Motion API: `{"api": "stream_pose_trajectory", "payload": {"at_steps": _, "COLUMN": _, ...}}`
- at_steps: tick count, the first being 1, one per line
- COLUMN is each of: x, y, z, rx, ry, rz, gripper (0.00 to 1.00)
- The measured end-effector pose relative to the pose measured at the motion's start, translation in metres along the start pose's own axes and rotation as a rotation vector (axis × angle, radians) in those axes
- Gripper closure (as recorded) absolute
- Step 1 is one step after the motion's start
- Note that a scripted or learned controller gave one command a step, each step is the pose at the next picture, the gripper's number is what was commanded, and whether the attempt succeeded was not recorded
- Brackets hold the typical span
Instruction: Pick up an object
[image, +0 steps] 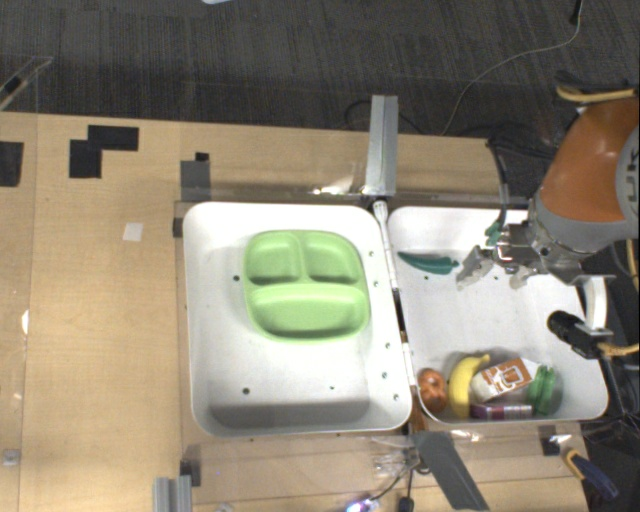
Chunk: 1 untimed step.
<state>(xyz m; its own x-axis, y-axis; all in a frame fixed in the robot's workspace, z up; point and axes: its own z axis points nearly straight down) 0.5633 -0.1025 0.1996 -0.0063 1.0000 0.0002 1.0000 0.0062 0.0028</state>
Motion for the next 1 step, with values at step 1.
{"api": "stream_pose_trajectory", "payload": {"at_steps": 1, "x": -0.012, "y": -0.0613, "z": 0.0805, "rx": 0.0, "ry": 0.0, "rz": -0.211, "gripper": 0.0}}
